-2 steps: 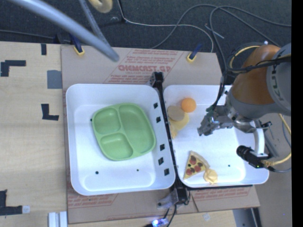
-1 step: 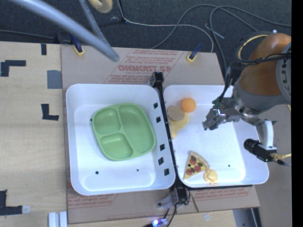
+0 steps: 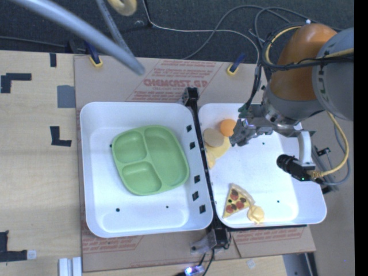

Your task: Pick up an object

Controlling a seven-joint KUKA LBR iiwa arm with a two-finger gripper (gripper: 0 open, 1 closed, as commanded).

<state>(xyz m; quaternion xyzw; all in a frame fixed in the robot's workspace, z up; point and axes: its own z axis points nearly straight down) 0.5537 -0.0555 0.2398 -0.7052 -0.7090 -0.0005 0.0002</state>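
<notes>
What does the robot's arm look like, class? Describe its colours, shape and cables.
The arm is grey and rounded, with a bulging orange band above the wrist. Yellow and black cables loop around it. Its gripper is a dark metal assembly, and a small black unit sticks out beside it.

One fixed camera looks down at a slant on both white bins [image 3: 92, 171], arm entering from right

The gripper [image 3: 241, 135] hangs low over the far left part of the right bin [image 3: 287, 211], just beside an orange ball [image 3: 227, 126] and a tan disc [image 3: 213, 137]. A pizza slice toy [image 3: 236, 200] lies near the front. The left bin [image 3: 95, 171] holds a green divided plate [image 3: 150, 160]
</notes>
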